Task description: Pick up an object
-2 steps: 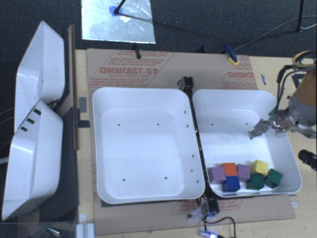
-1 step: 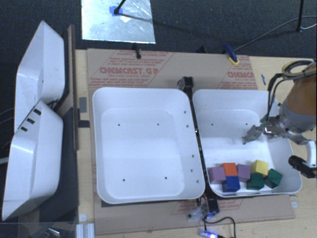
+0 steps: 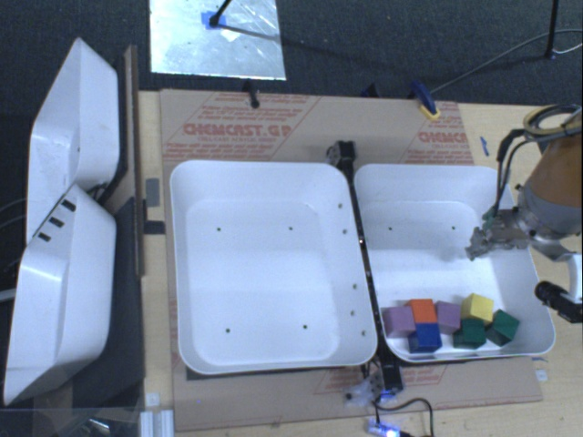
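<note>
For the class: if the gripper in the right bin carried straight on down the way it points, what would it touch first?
Probably the bare white floor of the right bin. The gripper sits near the bin's right wall, well above the cluster of blocks in the view, so it would likely miss them; depth is hard to judge.

Even, fairly bright light is falling from overhead, washing the two white bins [image 3: 273, 271] nearly flat, with their inner walls losing detail. A foil-like sheet [image 3: 217, 27] at the top is throwing back a patchy glare. Soft shadows are gathering under the bin rims and beneath the arm [image 3: 547, 198] at the right. The dark floor [image 3: 55, 7] is showing grain, and the whole view is looking slightly soft, with edges blurring.
</note>
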Tool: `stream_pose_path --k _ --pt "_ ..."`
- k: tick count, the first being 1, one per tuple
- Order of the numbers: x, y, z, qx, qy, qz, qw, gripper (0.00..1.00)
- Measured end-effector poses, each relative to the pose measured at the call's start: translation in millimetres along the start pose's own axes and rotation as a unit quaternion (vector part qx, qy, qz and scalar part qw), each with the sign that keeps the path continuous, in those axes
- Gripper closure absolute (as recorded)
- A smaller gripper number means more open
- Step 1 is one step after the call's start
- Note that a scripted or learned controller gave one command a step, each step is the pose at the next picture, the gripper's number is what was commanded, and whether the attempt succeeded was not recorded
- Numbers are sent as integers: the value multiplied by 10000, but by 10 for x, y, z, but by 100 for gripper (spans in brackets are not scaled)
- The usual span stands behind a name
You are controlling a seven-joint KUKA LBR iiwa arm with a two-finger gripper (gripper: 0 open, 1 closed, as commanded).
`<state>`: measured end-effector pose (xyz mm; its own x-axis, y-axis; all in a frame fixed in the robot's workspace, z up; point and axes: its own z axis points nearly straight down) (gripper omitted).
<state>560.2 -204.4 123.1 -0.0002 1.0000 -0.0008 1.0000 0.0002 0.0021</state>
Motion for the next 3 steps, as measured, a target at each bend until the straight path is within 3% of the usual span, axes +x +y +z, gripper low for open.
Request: stream_pose_path --k 3 --pt "33 153 -1648 -18 -3 -4 10000 100"
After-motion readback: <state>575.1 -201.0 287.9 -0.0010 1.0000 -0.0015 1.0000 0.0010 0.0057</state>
